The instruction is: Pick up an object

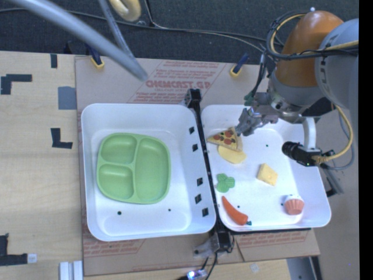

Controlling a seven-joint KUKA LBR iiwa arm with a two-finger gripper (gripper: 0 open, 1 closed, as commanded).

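A toy pizza slice (224, 137) is seen lying flat in the right-hand bin (309, 214), near its upper left corner and close to the divider, with a pale yellow piece (232, 155) touching its lower edge. The gripper (245, 123) is held low over that corner, just beside the upper right edge of the slice, at the end of the grey arm (303, 57) that reaches in from the right. How far the jaws are parted cannot be told, since they are viewed from above as one dark mass against the white floor, and nothing can be made out between them. The slice is judged to be the intended target, as it lies nearest. Several failures could be expected from here. The slice is thin and flat, so it could be pushed along the floor rather than caught, or slid against the bin wall beside it. The yellow piece that touches it could be dragged or nipped along with it. An offset descent could bring the jaws down on the floor or on the crust alone, and a weak hold could be lost on the lift. The other toys are well apart from the jaws: a green piece (225, 183), a yellow wedge (267, 174), a carrot (235, 211) and a cupcake (293, 205). A green divided plate (133, 168) rests in the left bin (93, 214) on the bench (35, 156).
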